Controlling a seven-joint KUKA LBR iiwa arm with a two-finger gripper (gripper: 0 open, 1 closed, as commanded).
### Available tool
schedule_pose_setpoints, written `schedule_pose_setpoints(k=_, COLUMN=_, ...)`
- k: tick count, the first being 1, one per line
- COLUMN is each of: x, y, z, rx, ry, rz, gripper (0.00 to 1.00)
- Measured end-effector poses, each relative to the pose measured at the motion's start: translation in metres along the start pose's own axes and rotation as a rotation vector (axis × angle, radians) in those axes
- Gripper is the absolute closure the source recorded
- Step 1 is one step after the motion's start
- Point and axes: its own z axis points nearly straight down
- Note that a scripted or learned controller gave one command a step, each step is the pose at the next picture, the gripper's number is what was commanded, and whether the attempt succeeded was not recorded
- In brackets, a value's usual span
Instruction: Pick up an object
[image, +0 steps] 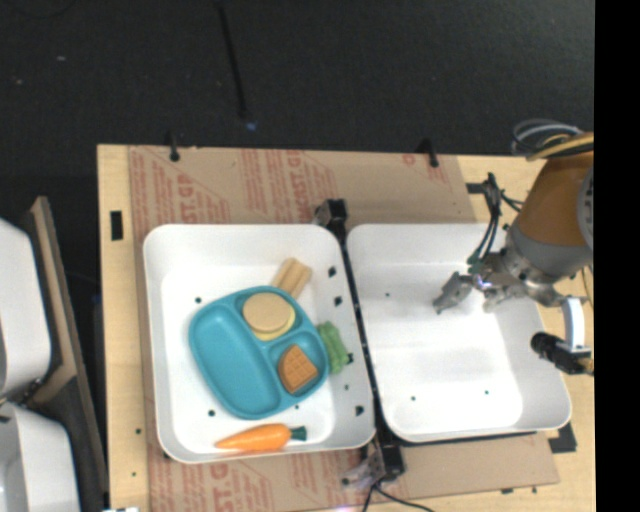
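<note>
My gripper (458, 291) hangs over the right bin (440, 400), toward that bin's 1 o'clock area, with my grey wrist and orange band reaching in from 3 o'clock. I cannot tell from this slanted look whether it is parted or closed, and I see nothing caught in it. The white floor of the right bin shows bare beneath me. Everything worth picking lies in the left bin (170, 300), well apart from me across the divider. At its centre sits a blue divided tray (235, 370), tilted so its long side runs from 10 o'clock to 4 o'clock. In the tray's upper compartment rests a round tan cookie (270, 313); in the small compartment at its 4 o'clock corner lies a brown waffle-like piece (298, 369). A pale wooden block (292, 276) touches the tray's rim at 1 o'clock, just beyond the cookie. A green piece (333, 347) sits just beside the tray's 3 o'clock edge. An orange carrot (260, 437) lies flat at the bin's 6 o'clock side, its green top pointing toward 3 o'clock.
</note>
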Motion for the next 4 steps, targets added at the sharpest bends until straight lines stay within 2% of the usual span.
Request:
schedule_pose_setpoints(k=1, x=0.003, y=0.007, z=-0.039, rx=-0.007, ry=-0.001, rz=-0.001, gripper=0.00)
schedule_pose_setpoints(k=2, x=-0.010, y=0.033, z=0.008, rx=0.000, ry=0.000, rz=-0.001, gripper=0.00)
schedule_pose_setpoints(k=3, x=-0.022, y=0.045, z=0.051, rx=-0.001, ry=0.000, rz=-0.001, gripper=0.00)
schedule_pose_setpoints(k=4, x=0.024, y=0.039, z=-0.045, rx=-0.013, ry=-0.001, rz=-0.005, gripper=0.00)
